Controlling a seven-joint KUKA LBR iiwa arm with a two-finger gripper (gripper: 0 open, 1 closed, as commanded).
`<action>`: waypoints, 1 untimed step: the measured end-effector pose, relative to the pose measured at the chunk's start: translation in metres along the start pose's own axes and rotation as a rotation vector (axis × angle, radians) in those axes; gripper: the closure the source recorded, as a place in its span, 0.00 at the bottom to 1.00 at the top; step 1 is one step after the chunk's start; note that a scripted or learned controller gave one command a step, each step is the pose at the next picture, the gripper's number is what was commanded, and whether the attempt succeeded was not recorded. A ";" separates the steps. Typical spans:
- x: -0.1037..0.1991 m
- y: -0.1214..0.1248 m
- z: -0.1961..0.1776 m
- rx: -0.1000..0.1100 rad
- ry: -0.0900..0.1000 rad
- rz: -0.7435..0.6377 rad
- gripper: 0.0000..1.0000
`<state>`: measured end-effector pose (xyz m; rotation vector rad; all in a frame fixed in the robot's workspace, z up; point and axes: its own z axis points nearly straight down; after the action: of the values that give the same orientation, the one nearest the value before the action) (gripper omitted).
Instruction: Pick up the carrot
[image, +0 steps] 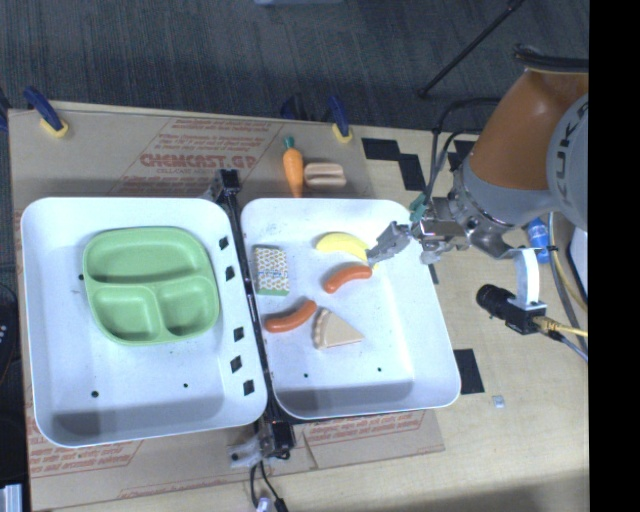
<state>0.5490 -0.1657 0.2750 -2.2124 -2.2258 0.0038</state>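
**One carrot outside two bins**

The carrot (292, 168) lies on the bench behind the right bin (425, 340), beside one bun (324, 176). That bin holds two sausages (346, 276), one banana (341, 244), one sandwich wedge (333, 330) and one patterned block (271, 270). The left bin (50, 330) holds one green tray (150, 282). The gripper (385, 246) hovers by the banana, grasping nothing; whether it is released or clenched cannot be told.

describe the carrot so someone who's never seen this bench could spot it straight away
Start at the right white bin and look just past its far rim, onto the brown cardboard. The carrot lies there outside both bins, beside a tan and pink sandwich-like toy. It is the slim orange piece with a green top.
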 end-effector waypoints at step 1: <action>-0.045 -0.028 0.118 0.001 0.001 -0.234 0.00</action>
<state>0.5207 -0.2103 0.1569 -1.9371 -2.4674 0.0029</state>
